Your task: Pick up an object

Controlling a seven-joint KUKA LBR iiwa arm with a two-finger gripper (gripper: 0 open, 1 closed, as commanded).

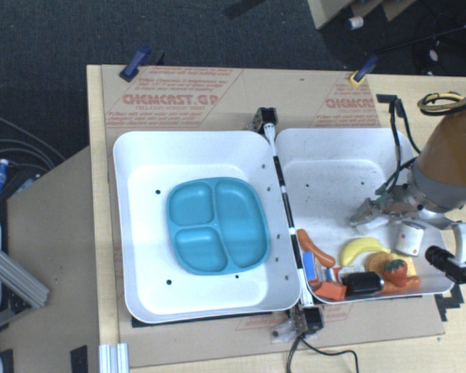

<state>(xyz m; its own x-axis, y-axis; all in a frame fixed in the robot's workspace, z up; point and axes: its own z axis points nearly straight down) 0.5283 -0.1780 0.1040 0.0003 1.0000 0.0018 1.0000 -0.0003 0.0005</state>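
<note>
Gripper (370, 210), fingers spread and holding nothing, hovers in the right bin (326, 150), so the approach step needs a descent toward the banana (363, 249).

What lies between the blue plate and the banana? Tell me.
In the camera view, between the blue plate and the banana run the bins' touching rims, then an orange hot dog.
</note>
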